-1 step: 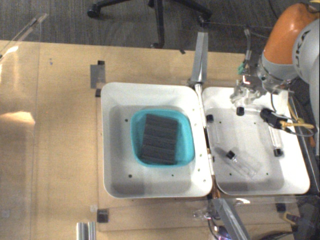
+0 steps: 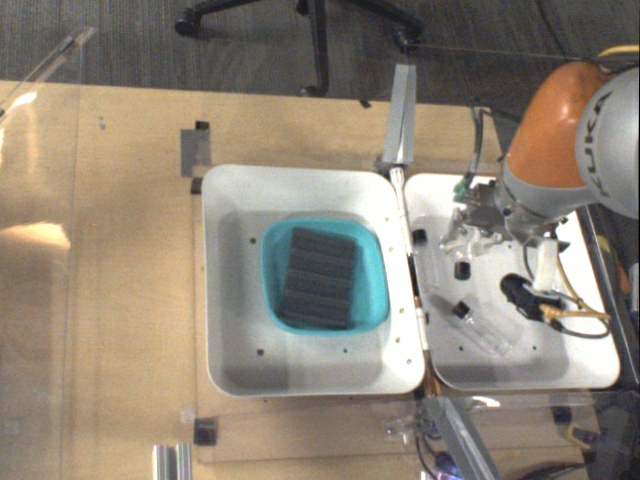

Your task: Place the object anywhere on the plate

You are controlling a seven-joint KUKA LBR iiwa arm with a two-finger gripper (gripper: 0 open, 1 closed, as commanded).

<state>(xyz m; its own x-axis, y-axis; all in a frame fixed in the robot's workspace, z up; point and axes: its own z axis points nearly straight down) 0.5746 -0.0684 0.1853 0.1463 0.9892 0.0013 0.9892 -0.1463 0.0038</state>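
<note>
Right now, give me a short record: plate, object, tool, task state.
plate: teal, in the left bin
block: dark, ribbed, lying flat on the plate
tool: over the right bin, apart from the block
task state: block looks placed

Single camera, fixed above bench (image 2: 110,268), looks down at slant.
- Top of frame faces far side: grey floor (image 2: 120,8) and chair base (image 2: 318,28) lie beyond bench edge.
- Medium distance: both bins fit whole in frame.
- Left bin (image 2: 225,368) is near centre; teal plate (image 2: 375,288) inside it sits about mid-frame.
- Right bin (image 2: 590,368) is close to right border.
- Arm (image 2: 575,138) enters from right, cut by frame edge.
</note>
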